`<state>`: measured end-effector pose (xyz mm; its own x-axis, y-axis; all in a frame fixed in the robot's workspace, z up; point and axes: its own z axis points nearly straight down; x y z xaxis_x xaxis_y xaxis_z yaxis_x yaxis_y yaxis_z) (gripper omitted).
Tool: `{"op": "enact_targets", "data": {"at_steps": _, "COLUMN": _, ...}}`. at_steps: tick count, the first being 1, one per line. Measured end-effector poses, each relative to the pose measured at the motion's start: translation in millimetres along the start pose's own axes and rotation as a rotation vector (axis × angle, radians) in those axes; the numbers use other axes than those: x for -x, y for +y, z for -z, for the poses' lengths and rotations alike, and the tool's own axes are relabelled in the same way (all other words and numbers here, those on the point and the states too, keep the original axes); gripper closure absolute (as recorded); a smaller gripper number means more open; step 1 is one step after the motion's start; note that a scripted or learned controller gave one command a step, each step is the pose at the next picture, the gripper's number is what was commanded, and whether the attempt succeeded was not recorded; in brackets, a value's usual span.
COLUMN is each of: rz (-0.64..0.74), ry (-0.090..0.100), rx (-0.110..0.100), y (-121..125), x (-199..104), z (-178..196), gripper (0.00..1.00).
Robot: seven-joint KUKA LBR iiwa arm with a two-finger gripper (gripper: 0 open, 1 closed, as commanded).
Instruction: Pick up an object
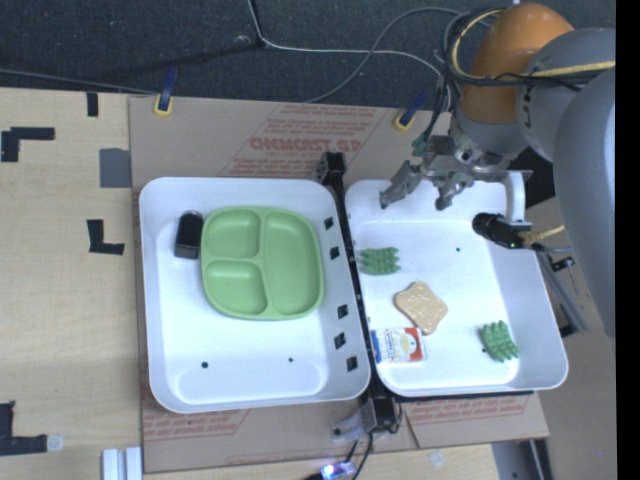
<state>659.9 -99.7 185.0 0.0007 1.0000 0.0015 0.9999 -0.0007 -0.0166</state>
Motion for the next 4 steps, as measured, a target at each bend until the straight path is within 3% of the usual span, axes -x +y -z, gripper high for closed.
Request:
{"op": "enact_targets", "data": {"at_steps": 1, "rz": 0.003, "ry": -0.001, "rx": 0.015, "y": 3, "x": 0, "z": 10, "gripper": 0.00}}
{"op": "enact_targets", "data": {"at_steps": 3, "rz": 0.003, "ry": -0.003, "rx": 0.011, "y": 0, "x": -6, "z": -100, "gripper": 0.00}}
{"op": "enact_targets", "data": {"at_steps": 4, "rz": 0.003, "ry": -0.003, "rx": 0.015, "y": 0, "x": -6, "z": -100, "gripper": 0.00}}
